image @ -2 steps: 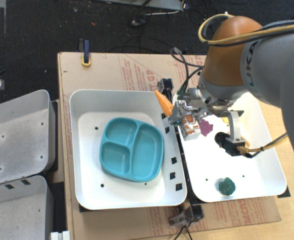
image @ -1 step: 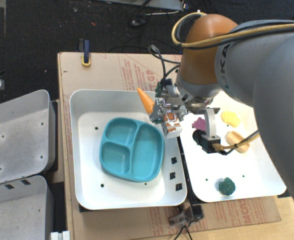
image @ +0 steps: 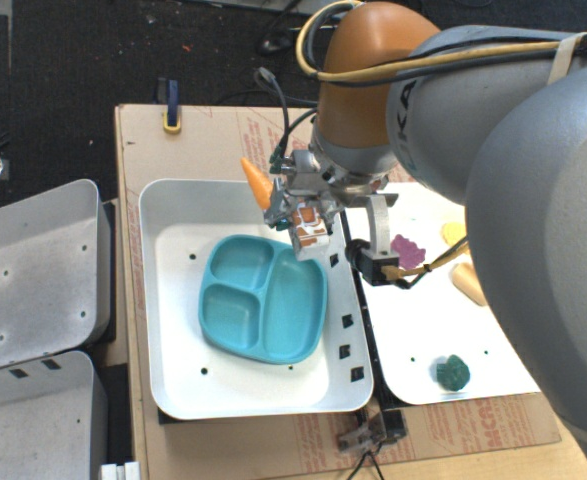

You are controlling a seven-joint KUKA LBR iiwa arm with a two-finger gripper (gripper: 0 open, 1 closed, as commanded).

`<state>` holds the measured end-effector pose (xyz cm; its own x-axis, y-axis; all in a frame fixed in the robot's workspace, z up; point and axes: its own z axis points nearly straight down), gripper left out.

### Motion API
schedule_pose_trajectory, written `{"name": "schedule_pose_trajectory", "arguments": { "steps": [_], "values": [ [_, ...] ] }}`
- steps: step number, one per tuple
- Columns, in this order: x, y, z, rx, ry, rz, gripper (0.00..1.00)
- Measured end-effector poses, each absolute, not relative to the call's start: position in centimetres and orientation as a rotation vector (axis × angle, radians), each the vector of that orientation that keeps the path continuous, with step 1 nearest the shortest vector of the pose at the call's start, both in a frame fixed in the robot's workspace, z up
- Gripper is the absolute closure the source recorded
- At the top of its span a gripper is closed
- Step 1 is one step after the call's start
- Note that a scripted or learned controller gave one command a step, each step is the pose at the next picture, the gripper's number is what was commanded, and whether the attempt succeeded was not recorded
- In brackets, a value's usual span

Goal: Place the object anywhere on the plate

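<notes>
The arm reaches in from the right, and its gripper (image: 298,208) hangs over the far right corner of the left bin (image: 168,218), just above the rim of the turquoise plate (image: 265,308). There is an orange carrot-shaped piece (image: 256,180) poking out at the gripper's left, and a small orange-and-white block (image: 311,230) at its lower tip; the claw looks pinched on something here, and my read is that the carrot is the object in hand, but the fingers are tangled in cables and hardware, so whether they are spread or pressed together I cannot tell. The plate has 3 compartments and sits in the middle of the left bin, with the gripper nearest its upper right edge. Over in the right bin (image: 493,363) lie a purple piece (image: 409,250), a yellow piece (image: 454,233), a tan piece (image: 467,282) and a green lump (image: 452,372), well apart from the plate. The risk: a release from this spot is close to the plate's rim, so the object could clip the edge and roll onto the bin floor. A loose hold could also let it slip early.
</notes>
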<state>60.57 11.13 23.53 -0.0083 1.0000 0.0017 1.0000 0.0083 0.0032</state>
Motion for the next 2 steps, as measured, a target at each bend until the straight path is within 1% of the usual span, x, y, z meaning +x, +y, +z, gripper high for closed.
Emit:
{"name": "schedule_pose_trajectory", "arguments": {
  "steps": [1,2],
  "values": [
    [60.50,16.57,23.04,2.212,2.230,0.002,1.00],
    [60.51,16.25,23.05,2.217,2.225,0.000,0.00]
  ]
}}
